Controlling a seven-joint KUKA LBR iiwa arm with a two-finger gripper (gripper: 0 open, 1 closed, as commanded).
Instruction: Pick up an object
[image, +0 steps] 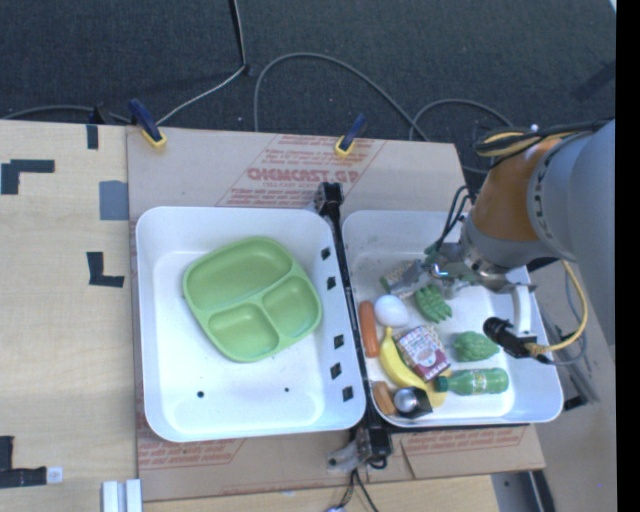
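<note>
Down in the right-hand shallow white bin (520, 405), the gripper (437, 268) sits low over a small green ridged toy (433, 302), with a crumpled silvery-green packet (400, 280) just left of it. Whether the tool is open or shut, and whether it has anything, cannot be told — the wrist hides the tips.

Taking that green ridged toy as the mark: just left of it lies a white egg-shaped object (391, 311), and further left a slim orange carrot-like stick (369, 328) runs along the bin's inner wall. Below it sits a small red-and-white printed packet (421, 351) — its lettering is too small to read — lying on a yellow banana (398, 366). Down and right are a leafy green lump (474, 347) and a green bottle lying on its side (473, 382), its label unreadable. A small shiny metal cap (405, 400) rests near the bin's front edge.

Far left of the toy, across the black divider (340, 290), the left white bin (160, 330) holds a light green three-compartment plastic plate (252, 298), with bare white floor around it, widest toward the front edge.

Beyond the bins, the brown cardboard sheet (290, 175) carries red print reading "CHEMCAST", held by two yellow-and-blue clamps (350, 140). The grey arm with its orange band (510, 195) crowds the toy's right side.
</note>
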